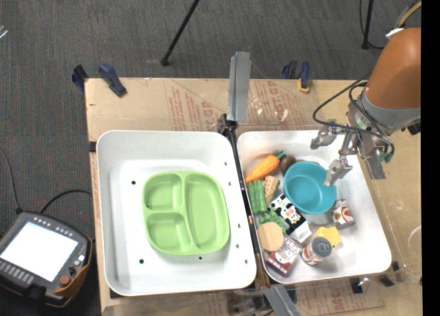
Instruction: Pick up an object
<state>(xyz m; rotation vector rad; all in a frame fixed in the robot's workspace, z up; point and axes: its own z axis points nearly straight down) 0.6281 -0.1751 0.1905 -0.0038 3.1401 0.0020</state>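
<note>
The right bin point(375, 239) holds a pile of small items. Among them are a blue bowl point(308, 189), an orange carrot point(263, 167), a corn cob point(271, 185), a black-and-white cow-print box point(287, 210), a tan round piece point(271, 238), a dark red packet point(282, 257) and a small can point(320, 248). My gripper point(329, 154) hangs over the bin's back right part, just above the bowl's far right rim. Its fingers stand open with only white bin floor between them. One fingertip point(336, 171) lies close to the bowl's rim.
A green divided plate point(185, 211) lies in the left bin point(113, 170). A grey post point(239, 91) stands at the back between the bins. A teach pendant point(38, 256) rests on the floor at lower left. Clamps point(110, 77) hold the bench's back edge.
</note>
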